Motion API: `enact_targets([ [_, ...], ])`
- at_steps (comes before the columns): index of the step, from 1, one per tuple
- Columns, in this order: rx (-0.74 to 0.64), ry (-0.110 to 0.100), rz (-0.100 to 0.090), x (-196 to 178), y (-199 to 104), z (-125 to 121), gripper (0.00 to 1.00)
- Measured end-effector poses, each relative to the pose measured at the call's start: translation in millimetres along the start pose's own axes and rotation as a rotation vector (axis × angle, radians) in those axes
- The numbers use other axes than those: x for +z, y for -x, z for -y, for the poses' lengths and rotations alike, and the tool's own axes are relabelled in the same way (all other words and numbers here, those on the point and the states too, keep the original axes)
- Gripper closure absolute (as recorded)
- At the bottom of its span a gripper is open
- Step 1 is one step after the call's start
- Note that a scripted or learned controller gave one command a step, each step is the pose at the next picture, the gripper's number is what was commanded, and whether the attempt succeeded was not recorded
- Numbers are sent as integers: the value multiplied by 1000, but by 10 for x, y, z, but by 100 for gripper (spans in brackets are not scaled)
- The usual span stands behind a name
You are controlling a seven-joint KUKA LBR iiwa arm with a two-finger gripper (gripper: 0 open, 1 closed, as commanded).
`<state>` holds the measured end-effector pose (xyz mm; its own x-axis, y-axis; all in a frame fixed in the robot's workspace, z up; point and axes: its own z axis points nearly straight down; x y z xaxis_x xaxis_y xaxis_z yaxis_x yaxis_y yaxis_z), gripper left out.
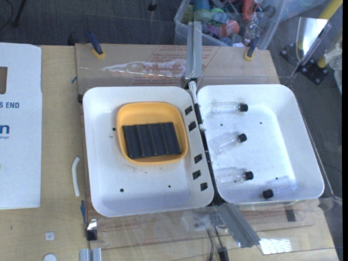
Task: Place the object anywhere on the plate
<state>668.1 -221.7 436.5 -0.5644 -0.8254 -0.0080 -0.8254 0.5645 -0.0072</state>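
Camera view showed a yellow plate (150,113) in the left bin (103,162), carrying a dark ribbed rectangular block (151,140) lying flat at its centre. Four clear black-capped vials (230,107) lay in the right bin (283,140).

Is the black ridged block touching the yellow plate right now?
Touching. The camera view shows the black ridged block lying flat inside the yellow plate, resting on its floor within the rim.
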Motion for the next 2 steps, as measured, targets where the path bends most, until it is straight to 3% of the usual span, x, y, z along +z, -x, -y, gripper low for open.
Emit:
enact_targets([
  [2, -563, 3, 1, 6, 1, -2, 100],
])
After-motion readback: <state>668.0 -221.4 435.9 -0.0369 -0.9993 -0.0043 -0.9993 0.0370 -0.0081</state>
